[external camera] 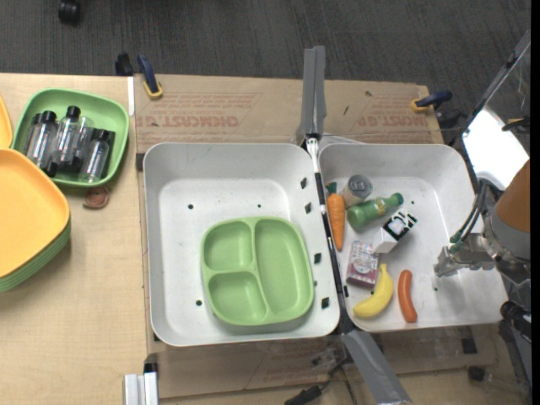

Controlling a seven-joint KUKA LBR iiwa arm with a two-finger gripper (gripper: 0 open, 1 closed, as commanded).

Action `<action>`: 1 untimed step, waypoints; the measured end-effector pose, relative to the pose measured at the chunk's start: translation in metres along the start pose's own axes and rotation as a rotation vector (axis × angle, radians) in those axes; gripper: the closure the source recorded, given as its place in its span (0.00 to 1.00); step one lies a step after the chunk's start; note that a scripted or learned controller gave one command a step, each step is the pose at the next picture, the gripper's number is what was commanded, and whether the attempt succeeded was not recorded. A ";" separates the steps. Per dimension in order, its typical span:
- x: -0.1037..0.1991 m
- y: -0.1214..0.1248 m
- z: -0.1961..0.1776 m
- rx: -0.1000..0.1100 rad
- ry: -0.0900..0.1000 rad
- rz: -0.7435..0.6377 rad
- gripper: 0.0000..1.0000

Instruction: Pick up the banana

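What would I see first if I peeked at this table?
Probably the big green plate with three sections, sitting in the left white bin. Next, the right white bin full of toy food: a yellow banana near the front, an orange carrot by the middle wall and a green bottle. The robot's gripper hangs at that bin's right side.

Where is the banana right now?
The banana lies in the right bin, near its front edge, between a pink packet on its left and a red sausage on its right.
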State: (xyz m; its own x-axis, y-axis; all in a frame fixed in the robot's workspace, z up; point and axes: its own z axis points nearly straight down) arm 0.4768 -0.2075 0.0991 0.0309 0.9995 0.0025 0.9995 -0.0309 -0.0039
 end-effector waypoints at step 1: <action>-0.003 0.056 -0.020 -0.004 -0.003 -0.114 1.00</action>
State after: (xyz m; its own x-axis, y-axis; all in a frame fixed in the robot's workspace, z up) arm 0.5323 -0.2119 0.1194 -0.0829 0.9966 -0.0006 0.9966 0.0829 0.0002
